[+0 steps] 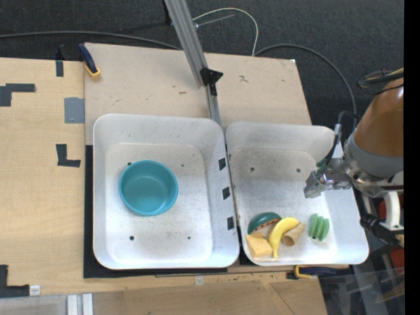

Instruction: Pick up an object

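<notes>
Camera view looks down on a light wooden tabletop (39, 130) with a paler board (157, 77) laid across its far part. Dark carpet (315, 18) surrounds the tabletop, and thin cables (230, 15) trail across it near the far edge. Black tape marks (64, 155) and a grey patch (74, 109) sit on the tabletop's left portion. A yellow-and-blue clamp (88, 60) grips the board's far-left corner. A grey metal pole (187, 31) slants from the far edge to the seam between the bins.

The left bin (105, 136) holds a teal bowl (148, 188), upright, left of its centre. The right bin (275, 143) holds four objects along its near edge: a yellow banana (281, 233), a tan block (258, 245) touching it at the near-left corner, a green and red round item (264, 222) just behind, and a green ridged piece (318, 227) slightly apart to the right.

The arm (380, 130) enters over the right bin's right edge. The pincer (315, 186) hangs above the bin floor, behind the green ridged piece, holding nothing visible; its finger spacing cannot be told.
</notes>
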`<state>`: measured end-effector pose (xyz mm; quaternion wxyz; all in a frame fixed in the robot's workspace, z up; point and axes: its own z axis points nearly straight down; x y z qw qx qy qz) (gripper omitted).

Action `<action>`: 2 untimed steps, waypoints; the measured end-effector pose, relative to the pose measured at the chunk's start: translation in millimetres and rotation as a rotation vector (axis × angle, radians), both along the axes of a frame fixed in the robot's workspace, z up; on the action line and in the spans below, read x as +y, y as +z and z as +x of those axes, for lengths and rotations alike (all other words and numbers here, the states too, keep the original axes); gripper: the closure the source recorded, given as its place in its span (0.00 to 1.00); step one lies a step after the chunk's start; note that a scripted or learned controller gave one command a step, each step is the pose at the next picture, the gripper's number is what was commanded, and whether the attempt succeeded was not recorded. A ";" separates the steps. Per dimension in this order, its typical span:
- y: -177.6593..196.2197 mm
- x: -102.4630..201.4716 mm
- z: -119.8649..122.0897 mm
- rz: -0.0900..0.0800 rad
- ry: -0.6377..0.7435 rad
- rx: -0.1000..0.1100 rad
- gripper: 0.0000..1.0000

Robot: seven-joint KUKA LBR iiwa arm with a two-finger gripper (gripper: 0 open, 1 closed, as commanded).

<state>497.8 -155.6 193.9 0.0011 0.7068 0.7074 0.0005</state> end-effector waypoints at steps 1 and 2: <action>54.9 -10.2 3.2 -0.001 0.000 -0.002 1.00; 107.7 -10.2 4.3 -0.001 0.001 -0.002 1.00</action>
